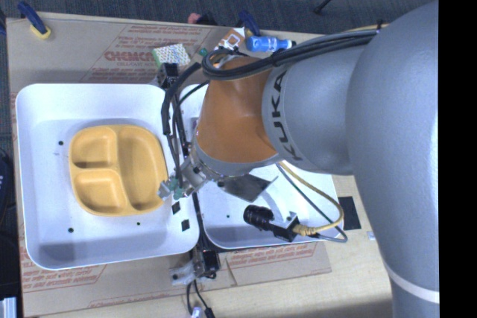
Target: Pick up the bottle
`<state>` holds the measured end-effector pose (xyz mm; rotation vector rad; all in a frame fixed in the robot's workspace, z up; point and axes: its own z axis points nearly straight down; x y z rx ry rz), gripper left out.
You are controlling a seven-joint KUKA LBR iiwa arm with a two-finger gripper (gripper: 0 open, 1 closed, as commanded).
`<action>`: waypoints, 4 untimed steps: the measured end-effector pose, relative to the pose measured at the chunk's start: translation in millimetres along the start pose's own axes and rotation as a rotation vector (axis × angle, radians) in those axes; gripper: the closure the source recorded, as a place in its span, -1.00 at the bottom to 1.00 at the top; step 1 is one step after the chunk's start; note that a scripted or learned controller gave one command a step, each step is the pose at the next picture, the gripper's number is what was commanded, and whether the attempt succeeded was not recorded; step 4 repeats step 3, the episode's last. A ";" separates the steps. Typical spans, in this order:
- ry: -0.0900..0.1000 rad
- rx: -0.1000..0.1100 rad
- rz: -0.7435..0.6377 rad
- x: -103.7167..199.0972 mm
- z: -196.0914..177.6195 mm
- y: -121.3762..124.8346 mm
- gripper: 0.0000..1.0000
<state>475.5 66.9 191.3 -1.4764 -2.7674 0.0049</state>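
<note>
Camera view: the arm (313, 108) sprawls over the right bin (246, 238).
Pincer (177, 190): low at the rim between the bins, beside the yellow divided plate (118, 167); apart or together, cannot tell.
Bottle: cannot tell where; likely hidden under the arm, right of the pincer.

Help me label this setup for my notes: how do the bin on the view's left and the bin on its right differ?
The left bin is in open view, while the right bin is largely covered by the arm, with just a strip of its floor and near rim showing. The left bin holds a yellow divided plate; what the right bin holds cannot be told. Both are white, shallow, and side by side.
</note>
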 end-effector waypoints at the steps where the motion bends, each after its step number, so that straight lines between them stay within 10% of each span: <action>1: -0.004 -0.005 0.008 -47.4 -110.9 -31.0 1.00; 2: -0.001 -0.002 -0.197 21.2 -23.5 14.3 1.00; 3: -0.006 -0.004 -0.504 -14.5 -114.9 -8.8 1.00; 4: -0.006 -0.004 -0.504 -14.5 -114.9 -8.8 1.00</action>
